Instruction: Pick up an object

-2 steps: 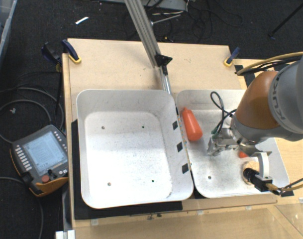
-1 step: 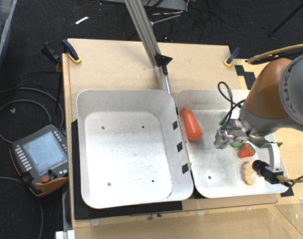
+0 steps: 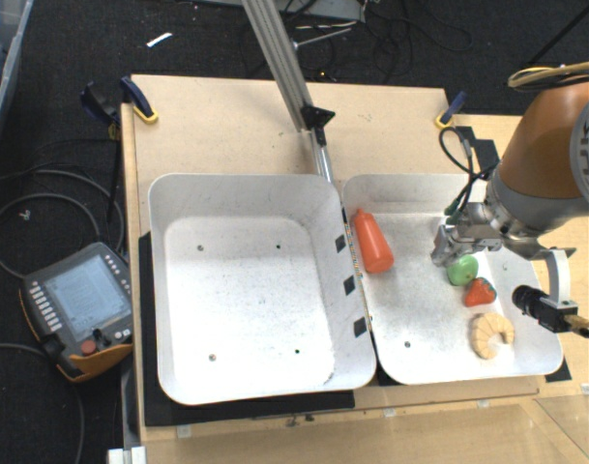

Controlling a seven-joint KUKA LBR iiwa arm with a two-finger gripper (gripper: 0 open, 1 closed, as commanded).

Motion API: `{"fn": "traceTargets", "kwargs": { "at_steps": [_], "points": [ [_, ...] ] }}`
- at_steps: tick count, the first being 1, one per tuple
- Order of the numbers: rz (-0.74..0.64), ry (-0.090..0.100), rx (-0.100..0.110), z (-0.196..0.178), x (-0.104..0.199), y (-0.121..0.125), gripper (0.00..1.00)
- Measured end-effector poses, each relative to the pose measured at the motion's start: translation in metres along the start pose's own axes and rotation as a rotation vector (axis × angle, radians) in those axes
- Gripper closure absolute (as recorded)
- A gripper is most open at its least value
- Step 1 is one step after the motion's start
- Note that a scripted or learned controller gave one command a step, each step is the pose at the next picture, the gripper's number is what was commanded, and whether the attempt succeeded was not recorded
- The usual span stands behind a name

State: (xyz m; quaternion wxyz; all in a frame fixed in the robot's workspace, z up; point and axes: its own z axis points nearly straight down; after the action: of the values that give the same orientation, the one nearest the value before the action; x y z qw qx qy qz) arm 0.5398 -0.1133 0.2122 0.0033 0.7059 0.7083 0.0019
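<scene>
**Over the green piece in the right bin**

From the camera above the bench, my gripper [image 3: 456, 249] hangs in the right bin [image 3: 410, 196], close to its far right corner, directly above a small round green object [image 3: 462, 272]. My metal fingertips sit just at the top of that green piece; how far apart they stand I cannot tell, and I see nothing held between them.

Things crowd close here. A small red piece [image 3: 481, 292], shaped like a strawberry, lies touching or just beside the green one on the side toward the near edge. Further toward the near right corner lies a pale tan, lumpy curved thing [image 3: 490, 334] like a pastry. An orange-red carrot-like cone [image 3: 372, 242], smooth and tapered, lies by the bin's left wall, well apart from my fingers. A black cable [image 3: 459, 153] loops from my wrist over the far rim, and a black fitting [image 3: 538, 304] juts out beside the red piece.

The left bin [image 3: 178, 201] is the same shallow white plastic with rounded corners, its floor speckled and scuffed. Both bins rest on a pale wooden bench [image 3: 226, 114]. A ribbed grey metal pole [image 3: 279, 51] slants down to the gap between the bins. A grey and orange handheld pendant [image 3: 79, 307] lies on the dark floor off the bench's left edge.
</scene>
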Motion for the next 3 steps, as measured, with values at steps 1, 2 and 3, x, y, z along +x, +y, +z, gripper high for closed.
{"fn": "traceTargets", "kwargs": {
  "at_steps": [1,2,3],
  "points": [
    [0.001,0.001,0.006,-0.003,0.0,0.001,1.0],
    [-0.005,0.004,0.008,-0.002,0.06,0.003,1.0],
    [-0.005,0.004,0.008,0.0,0.108,0.003,1.0]
  ]
}}
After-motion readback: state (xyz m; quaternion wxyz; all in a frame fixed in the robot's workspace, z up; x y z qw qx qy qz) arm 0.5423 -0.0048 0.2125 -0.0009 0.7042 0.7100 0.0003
